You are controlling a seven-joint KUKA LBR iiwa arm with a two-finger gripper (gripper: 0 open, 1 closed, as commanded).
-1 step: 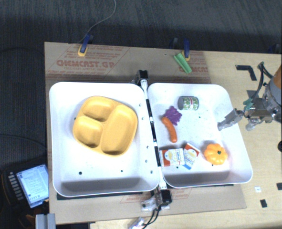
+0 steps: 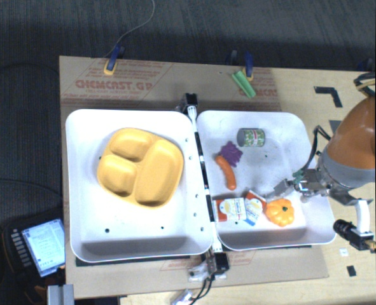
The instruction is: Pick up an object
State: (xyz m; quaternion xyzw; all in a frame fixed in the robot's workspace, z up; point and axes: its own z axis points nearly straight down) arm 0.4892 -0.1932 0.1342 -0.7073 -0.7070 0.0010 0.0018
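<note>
Toward the right edge of the frame, my grey arm with its orange band [image 2: 359,138] reaches in over the right white bin [image 2: 283,122], and my gripper [image 2: 300,184] hangs just above that bin's right side, near the lower right corner. How my gripper is set, released or clenched, I cannot tell from this angle, and nothing can be seen held in it. Just below and left of my gripper lies a small orange pumpkin [image 2: 280,212], close to it but apart as far as I can judge. Left of the pumpkin, against the bin's lower wall, rests a flat white and red packet [image 2: 237,209]. Above that, near the bin's middle, an orange-red sausage shape [image 2: 227,172] lies at a slant, with a purple bunch of grapes [image 2: 231,153] touching its upper end. Higher still, a small green and grey can [image 2: 251,137] lies on its side. The left white bin [image 2: 86,234] holds one large yellow moulded tray [image 2: 140,166] with three rounded sections, sitting near its centre. Both bins rest on a brown cardboard sheet [image 2: 111,84], with a green marker [image 2: 243,84] lying on it at upper centre.
</note>
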